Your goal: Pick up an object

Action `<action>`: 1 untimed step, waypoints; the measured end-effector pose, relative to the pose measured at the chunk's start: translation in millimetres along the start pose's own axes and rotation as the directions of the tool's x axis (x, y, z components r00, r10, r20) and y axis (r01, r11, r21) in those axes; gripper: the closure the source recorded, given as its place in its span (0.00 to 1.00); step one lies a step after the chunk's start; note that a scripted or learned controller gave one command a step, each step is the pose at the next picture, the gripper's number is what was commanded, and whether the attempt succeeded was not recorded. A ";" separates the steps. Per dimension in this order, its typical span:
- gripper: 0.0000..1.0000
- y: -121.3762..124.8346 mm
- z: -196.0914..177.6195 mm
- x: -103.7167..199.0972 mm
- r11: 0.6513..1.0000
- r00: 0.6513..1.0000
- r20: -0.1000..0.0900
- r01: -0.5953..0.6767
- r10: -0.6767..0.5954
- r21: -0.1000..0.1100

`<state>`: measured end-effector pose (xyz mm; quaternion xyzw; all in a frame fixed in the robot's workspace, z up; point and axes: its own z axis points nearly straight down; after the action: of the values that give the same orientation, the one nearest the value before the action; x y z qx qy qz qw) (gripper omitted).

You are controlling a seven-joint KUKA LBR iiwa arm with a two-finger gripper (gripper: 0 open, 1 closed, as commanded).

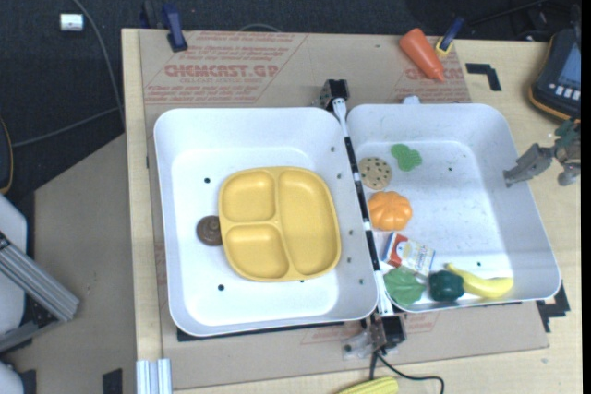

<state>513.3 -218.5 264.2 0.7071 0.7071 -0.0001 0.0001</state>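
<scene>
Hovering over the right bin's (517, 198) right edge, the gripper (534, 163) looks open, fingers spread with nothing between them. Most of the stuff sits along that bin's left wall and front edge: a speckled cookie (375, 170), a green leafy piece (405, 157), an orange pumpkin (389, 210), a red-and-white packet (407, 252), and a banana (482, 284) at the front. The left bin (175, 198) holds a yellow divided plate (277, 223) with a brown disc (210, 230) touching its left side.
</scene>
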 end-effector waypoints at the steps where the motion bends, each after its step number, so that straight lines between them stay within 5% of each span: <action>1: 0.00 -34.6 149.4 87.4 1.000 1.000 -0.001 0.001 -0.001 0.002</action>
<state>478.7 -131.1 114.8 0.7069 0.7074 -0.0003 -0.0011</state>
